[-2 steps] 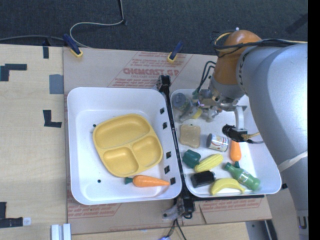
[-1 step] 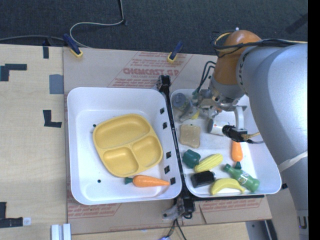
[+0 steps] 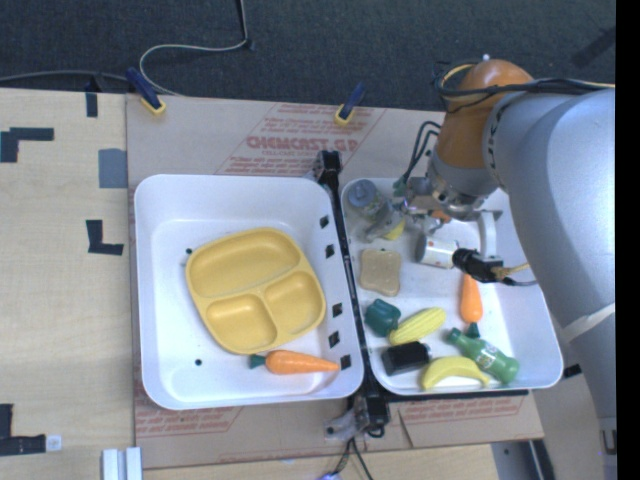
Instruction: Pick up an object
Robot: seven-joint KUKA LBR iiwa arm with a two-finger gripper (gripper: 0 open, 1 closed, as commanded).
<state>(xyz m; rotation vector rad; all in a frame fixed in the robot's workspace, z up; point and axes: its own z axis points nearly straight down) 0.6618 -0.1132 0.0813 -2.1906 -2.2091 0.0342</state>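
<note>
Grey with an orange band, the robot arm (image 3: 520,158) reaches in over the right white plastic bin (image 3: 540,343). Its jaws are down low in the far part of this bin. I cannot tell if the jaws are apart or together, and I cannot see anything held in them.

Just left of the jaws sits a small grey round metal thing (image 3: 365,198). It is very close to them, but I cannot tell if they touch. Just in front of the jaws lies a short white and silver tube (image 3: 437,255). A flat tan square sponge (image 3: 380,270) lies in front of the jaws and a little to the left.

Farther in front of the jaws there are more toys. A small orange carrot (image 3: 470,298) stands off to the right. A teal toy pepper (image 3: 382,316) and a yellow toy corn cob (image 3: 418,323) lie side by side. Well in front of the jaws, near the front wall of the bin, lie a black block (image 3: 405,358), a yellow toy banana (image 3: 450,371) and a green toy bottle (image 3: 485,356).

Far to the left of the jaws is the left white plastic bin (image 3: 160,298). It holds a yellow plastic plate with three parts (image 3: 255,288) and a long orange toy carrot (image 3: 295,363), which lies just in front of the plate. Both bins sit on the brown bench (image 3: 200,138).
</note>
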